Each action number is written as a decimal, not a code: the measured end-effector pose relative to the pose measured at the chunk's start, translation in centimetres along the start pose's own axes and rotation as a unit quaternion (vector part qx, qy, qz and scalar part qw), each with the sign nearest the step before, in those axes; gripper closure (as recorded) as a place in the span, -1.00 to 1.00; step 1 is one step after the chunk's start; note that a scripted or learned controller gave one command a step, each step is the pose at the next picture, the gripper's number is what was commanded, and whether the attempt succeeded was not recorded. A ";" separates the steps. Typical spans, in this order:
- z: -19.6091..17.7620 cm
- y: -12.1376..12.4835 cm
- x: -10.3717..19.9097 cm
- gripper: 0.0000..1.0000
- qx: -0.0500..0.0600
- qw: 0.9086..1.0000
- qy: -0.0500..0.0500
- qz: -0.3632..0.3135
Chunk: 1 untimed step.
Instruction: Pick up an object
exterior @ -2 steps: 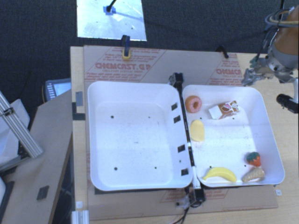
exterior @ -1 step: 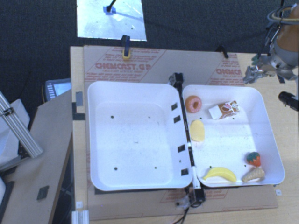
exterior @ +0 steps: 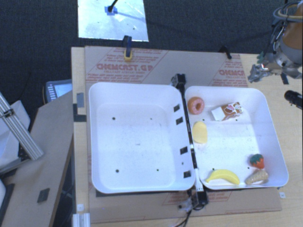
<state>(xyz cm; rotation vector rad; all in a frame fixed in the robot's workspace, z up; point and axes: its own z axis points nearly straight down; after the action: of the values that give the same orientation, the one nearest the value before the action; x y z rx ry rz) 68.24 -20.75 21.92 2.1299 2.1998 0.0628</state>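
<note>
Left bin and right bin stand side by side. The gripper hangs beyond the right bin's far right corner; jaw state cannot be determined. The right bin contains: banana, yellow lemon-like piece, doughnut, wrapped snack, cone-shaped piece, strawberry.

Two white bins sat side by side on the worktop. The left bin showed bare floor. The right bin held a doughnut, a small packet, a lemon, a banana, a strawberry and a cone. The hand hung at the upper right of the frame, outside the bins.
</note>
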 end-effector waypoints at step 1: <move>-1.1 0.2 -0.1 1.00 -0.002 1.000 -0.001 -0.001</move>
<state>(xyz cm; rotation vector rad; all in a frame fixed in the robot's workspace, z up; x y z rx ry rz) 68.34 -20.77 23.05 2.1246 2.1993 0.0652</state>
